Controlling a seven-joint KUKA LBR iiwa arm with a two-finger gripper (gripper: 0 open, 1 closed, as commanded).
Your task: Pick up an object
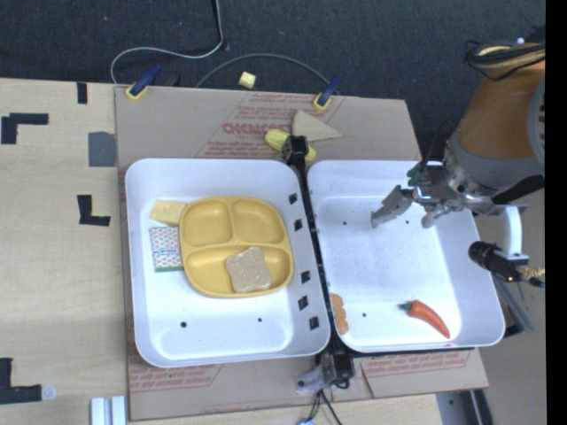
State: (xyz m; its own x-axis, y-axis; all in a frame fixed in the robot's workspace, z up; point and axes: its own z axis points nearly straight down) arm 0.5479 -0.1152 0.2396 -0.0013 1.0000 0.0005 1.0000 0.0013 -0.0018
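Nearest the camera, the right bin (400, 339) has an orange chili pepper toy (427, 316) lying near its front right corner, tilted, with a dark green stem end pointing left. A little round brownish thing (338, 312) sits tight against the same bin's left wall, near the front; too small to say what it is.

In the left bin (213, 343), a yellow divided plate (236, 245) sits about in the middle. A tan, speckled piece that looks like a slice of bread (249, 269) lies in the plate's front right compartment. Just left of the plate, touching or nearly so, there's a small white-and-blue patterned packet (165, 247), and right behind that a pale yellow flat piece (166, 211).

Further back over the right bin, the claw (412, 206) hangs above the far right part, well apart from the pepper. Its two fingers are spread wide with nothing between them, one finger (389, 207) angled out to the left. The grey arm with the orange band (500, 118) comes in from the right.

Behind the bins, on the cardboard sheet (239, 118) on the table (53, 264), a yellow clamp (292, 142) sits where the two bins meet, with a tan wedge-shaped piece (314, 127) just behind it. Farthest back, a small yellow block (247, 80) lies near a cable (213, 25).
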